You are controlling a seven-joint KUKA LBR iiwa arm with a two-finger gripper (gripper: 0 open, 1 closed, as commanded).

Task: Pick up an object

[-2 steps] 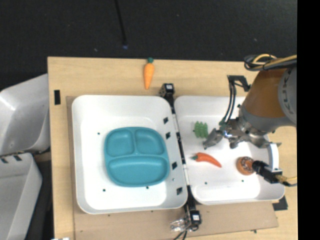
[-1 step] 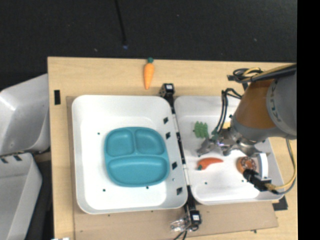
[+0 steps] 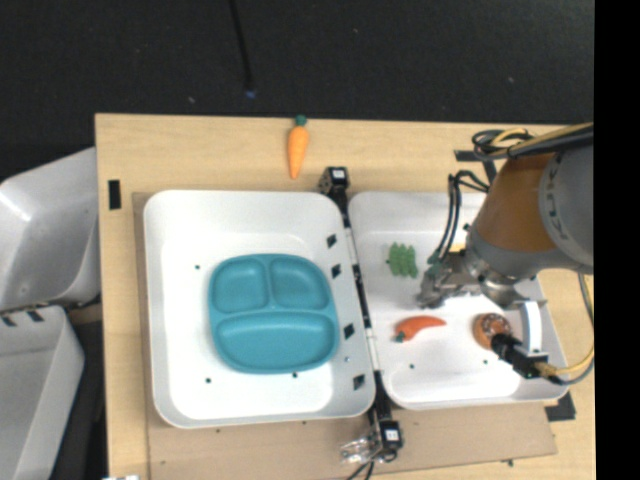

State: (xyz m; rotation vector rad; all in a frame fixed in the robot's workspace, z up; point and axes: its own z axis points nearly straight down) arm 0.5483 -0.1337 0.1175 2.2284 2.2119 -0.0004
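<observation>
In the right bin (image 3: 455, 383) lie a red pepper-like toy (image 3: 418, 326), a small green piece (image 3: 402, 259) and a brown round item (image 3: 489, 330). My gripper (image 3: 437, 290) hangs low over the bin, just above and to the right of the red toy and below the green piece. The grey arm with its orange band (image 3: 515, 208) reaches in from the right and covers the bin's right part.
The left bin (image 3: 180, 378) holds a teal divided plate (image 3: 272, 311). An orange toy carrot (image 3: 297, 148) lies on the wooden bench behind the bins. Black clips (image 3: 333, 179) sit along the seam between the bins. Cables (image 3: 540, 363) trail near the right bin's front right corner.
</observation>
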